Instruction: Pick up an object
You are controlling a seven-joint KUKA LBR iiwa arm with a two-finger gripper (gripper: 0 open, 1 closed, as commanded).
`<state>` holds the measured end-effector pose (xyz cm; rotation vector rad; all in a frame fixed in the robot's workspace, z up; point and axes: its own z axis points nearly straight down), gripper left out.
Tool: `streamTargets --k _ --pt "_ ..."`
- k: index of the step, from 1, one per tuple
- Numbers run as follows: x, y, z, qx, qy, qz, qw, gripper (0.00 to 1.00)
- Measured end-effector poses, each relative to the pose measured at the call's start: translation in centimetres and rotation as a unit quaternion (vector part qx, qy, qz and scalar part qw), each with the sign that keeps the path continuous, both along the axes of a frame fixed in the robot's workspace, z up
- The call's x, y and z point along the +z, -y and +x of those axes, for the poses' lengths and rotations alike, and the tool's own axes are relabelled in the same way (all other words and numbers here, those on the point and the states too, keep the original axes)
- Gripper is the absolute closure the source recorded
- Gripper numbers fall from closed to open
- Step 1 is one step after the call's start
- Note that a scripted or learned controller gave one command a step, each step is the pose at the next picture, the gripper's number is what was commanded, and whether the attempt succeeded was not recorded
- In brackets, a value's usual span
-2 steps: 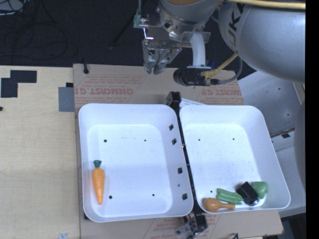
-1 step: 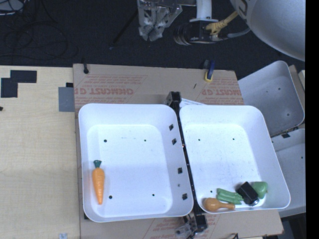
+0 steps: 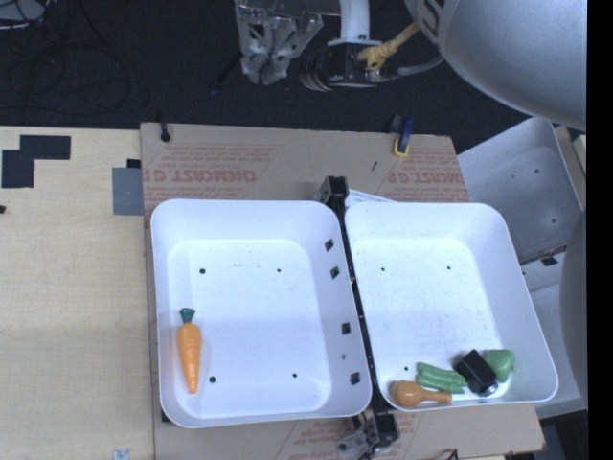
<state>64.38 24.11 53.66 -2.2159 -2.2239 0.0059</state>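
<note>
Camera view: carrot [image 3: 190, 350] lies in left bin [image 3: 163, 257], well below raised jaws [image 3: 273, 60]; jaws' state unclear.

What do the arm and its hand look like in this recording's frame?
The arm is a large, smooth, rounded grey shell at the upper right, with part of a dark printed marking near its top edge. The hand is grey bare metal with angular fingers, beside a white cylindrical piece, a black ring and a yellowish cable.

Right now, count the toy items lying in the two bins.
5. A carrot lies in the left bin; a green pod, a black block, a green piece and an orange gourd cluster in the right bin. More may hide underneath.
</note>
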Motion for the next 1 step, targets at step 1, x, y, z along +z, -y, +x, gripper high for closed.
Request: streamTargets --k 1 --pt "-0.17 -0.16 0.03 -0.001 -0.001 -0.0004 1.0000 1.00"
